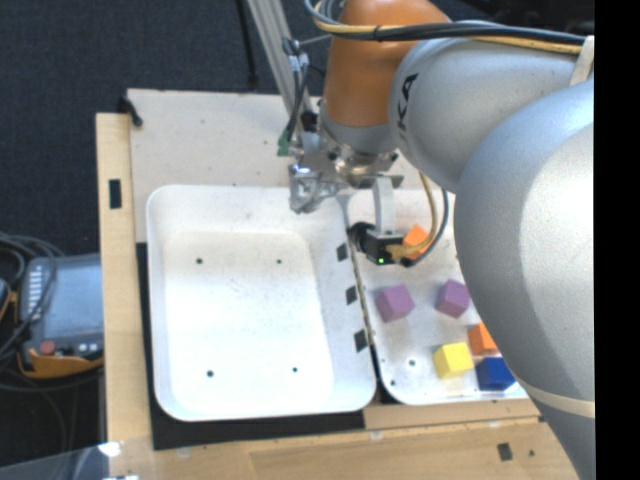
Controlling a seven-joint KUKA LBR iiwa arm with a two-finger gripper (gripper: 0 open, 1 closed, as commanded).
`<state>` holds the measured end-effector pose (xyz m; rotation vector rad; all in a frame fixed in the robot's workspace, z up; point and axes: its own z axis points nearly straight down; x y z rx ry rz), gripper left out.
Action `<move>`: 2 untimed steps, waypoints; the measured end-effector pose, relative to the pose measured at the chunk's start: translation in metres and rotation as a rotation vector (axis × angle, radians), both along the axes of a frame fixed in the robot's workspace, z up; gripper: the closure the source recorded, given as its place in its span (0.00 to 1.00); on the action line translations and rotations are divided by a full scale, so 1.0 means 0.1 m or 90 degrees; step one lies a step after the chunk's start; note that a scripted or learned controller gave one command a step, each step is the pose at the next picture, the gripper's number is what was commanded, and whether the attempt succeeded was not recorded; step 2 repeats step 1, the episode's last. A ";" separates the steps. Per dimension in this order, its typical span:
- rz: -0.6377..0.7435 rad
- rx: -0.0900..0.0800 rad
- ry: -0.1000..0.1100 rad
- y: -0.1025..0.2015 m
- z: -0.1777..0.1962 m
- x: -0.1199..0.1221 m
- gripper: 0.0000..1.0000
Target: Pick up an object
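The metal two-finger gripper (303, 196) hangs over the far rim of the left shallow white bin (250, 308); whether it is open or closed cannot be told. A small purple cube (393, 302) and a small yellow cube (452, 359) lie well apart from it in the right shallow white bin (395, 383).

Tan bench (115, 298) w/ L bin (240, 298) + R bin (400, 343) side by side. Dark carpet (60, 48) around. Grey pendant (65, 303) + cables (15, 253) at left. Alu post (265, 28) slants at back.
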<state>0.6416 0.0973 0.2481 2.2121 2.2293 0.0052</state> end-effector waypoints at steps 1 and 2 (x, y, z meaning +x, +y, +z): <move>-0.001 -0.003 0.002 -0.04 0.00 -0.01 0.00; -0.001 -0.003 0.002 -0.04 0.00 -0.01 0.00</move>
